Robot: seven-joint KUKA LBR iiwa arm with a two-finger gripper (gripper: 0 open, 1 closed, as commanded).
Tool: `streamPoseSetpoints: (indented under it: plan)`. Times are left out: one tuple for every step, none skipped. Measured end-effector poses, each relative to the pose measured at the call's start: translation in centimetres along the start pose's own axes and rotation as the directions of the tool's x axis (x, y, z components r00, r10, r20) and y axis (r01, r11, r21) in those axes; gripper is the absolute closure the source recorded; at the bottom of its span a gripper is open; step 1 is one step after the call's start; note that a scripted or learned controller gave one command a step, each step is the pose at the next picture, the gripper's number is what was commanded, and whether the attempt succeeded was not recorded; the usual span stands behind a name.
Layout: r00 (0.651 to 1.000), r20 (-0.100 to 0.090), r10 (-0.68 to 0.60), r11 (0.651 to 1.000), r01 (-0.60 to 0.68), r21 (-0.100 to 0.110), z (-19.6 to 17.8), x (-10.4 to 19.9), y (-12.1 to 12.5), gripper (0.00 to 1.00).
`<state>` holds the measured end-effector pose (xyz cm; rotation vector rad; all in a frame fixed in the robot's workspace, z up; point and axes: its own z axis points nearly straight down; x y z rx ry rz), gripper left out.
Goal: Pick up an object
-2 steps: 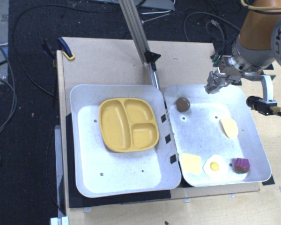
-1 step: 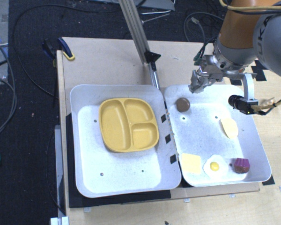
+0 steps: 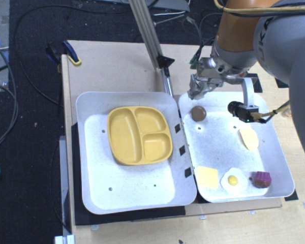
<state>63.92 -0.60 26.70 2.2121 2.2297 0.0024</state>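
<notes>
- Bench (image 3: 117, 60) is bearing two white bins; left bin (image 3: 91, 187) is housing a yellow divided tray (image 3: 140, 135).
- Right bin (image 3: 274, 151) is holding loose pick candidates, spread apart for access.
- Gripper (image 3: 197, 91) is hovering just above the brown ball (image 3: 198, 114), nothing between its fingers; whether they are apart or together, I cannot tell.

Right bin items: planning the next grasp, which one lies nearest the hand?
The brown round piece, just below the hand at the bin's far left corner; the others lie farther.

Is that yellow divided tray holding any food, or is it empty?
Empty. The yellow tray in the left bin shows three bare compartments; the brown ball and fried egg lie in the right bin.
</notes>
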Motion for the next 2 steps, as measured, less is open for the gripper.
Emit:
streamPoseSetpoints:
  plan:
    - [1.000,-0.001,0.000,1.000,0.000,0.004,1.1,4.7,-1.1,1.00]
    - [1.000,-0.001,-0.001,1.000,0.001,0.000,1.6,10.1,-0.4,1.00]
